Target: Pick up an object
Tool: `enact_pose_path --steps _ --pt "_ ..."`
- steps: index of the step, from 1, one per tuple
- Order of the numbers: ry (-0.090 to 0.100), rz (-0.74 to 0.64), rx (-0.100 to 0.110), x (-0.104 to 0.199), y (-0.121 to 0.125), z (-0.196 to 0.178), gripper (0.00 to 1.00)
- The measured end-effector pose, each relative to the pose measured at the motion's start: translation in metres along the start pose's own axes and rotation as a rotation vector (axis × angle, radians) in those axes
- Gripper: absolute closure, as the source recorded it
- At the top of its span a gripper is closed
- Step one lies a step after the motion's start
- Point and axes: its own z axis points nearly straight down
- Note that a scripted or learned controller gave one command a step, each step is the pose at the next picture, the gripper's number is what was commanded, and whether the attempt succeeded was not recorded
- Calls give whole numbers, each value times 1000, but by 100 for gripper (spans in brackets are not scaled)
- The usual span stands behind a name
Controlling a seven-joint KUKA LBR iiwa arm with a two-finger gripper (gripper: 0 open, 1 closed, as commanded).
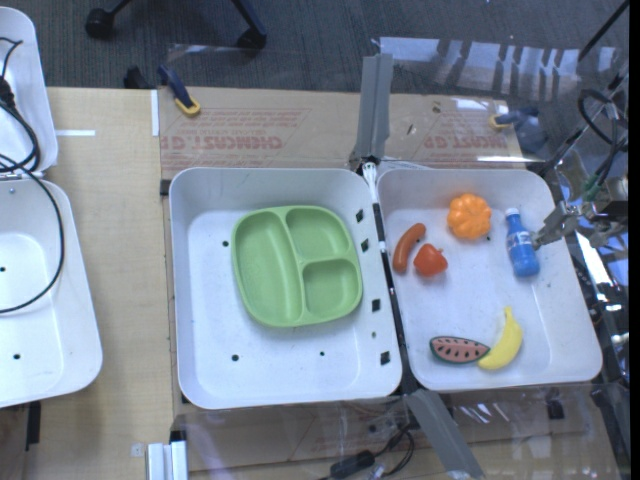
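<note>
The right bin [566, 340] holds several toy foods. An orange pumpkin [469, 216] sits near its far side, with a blue bottle [519, 244] lying just to its right. A red sausage [408, 246] and a small red pepper [431, 260] lie touching near the bin's left wall. A watermelon slice [459, 349] and a yellow banana [503, 340] rest side by side near the front edge. A green divided plate [297, 264] lies flat in the middle of the left bin [190, 298].
Both bins rest on cardboard [270, 128] on the bench. A white basin with black cables [30, 268] stands at the far left. A blue and yellow clamp [180, 93] lies behind the left bin. Metal fittings and cables [585, 218] crowd the right bin's right rim.
</note>
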Motion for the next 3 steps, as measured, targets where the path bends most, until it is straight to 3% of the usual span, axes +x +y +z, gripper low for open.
enact_pose_path --steps 1,2,3 --pt "1 136 -3 -3 49 171 0" --pt "2 137 3 -4 48 165 100" --pt "0 373 0 81 98 182 100"
